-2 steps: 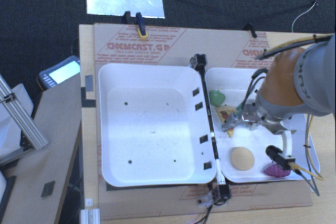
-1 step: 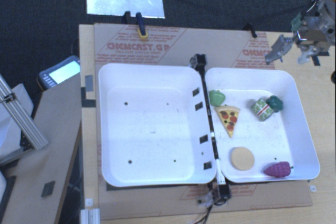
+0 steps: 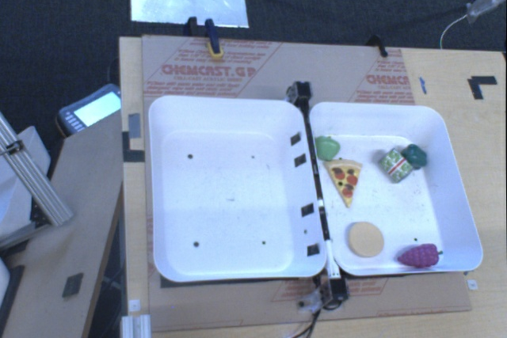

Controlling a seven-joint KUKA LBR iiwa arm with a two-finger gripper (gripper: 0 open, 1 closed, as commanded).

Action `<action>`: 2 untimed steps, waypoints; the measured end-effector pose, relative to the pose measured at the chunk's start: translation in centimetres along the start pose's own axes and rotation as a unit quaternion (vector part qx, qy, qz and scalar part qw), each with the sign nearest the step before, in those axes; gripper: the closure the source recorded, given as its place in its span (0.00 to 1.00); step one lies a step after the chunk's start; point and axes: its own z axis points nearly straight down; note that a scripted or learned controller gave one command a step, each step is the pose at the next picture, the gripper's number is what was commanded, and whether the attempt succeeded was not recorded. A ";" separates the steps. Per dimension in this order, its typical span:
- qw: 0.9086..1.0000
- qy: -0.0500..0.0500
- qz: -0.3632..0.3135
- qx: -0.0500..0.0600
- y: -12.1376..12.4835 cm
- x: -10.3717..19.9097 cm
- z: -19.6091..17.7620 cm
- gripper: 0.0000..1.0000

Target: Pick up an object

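Guessing the flat pizza slice (image 3: 345, 180) or cookie (image 3: 366, 239) slips any pinch — can't tell the gripper's state.

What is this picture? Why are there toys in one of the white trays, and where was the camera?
This is a robot's practice bench. The camera sits up high and looks down on it at a slant. On the brown bench lie two shallow white trays side by side. The left tray is where things could be put. The right tray holds little toy foods: a green lump near the top left, a pizza slice below it, a round tan cookie, a purple berry-like piece at the bottom right, and a green-and-white patterned block touching a dark green piece. A robot arm is meant to reach in from the right and pick one toy up. At this moment all the toys lie in the tray, so nothing is being held.
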 end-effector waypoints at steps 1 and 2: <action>1.000 0.002 -0.004 0.006 0.0 0.3 -0.3 1.00; 1.000 0.005 -0.007 0.010 -1.6 10.8 0.9 1.00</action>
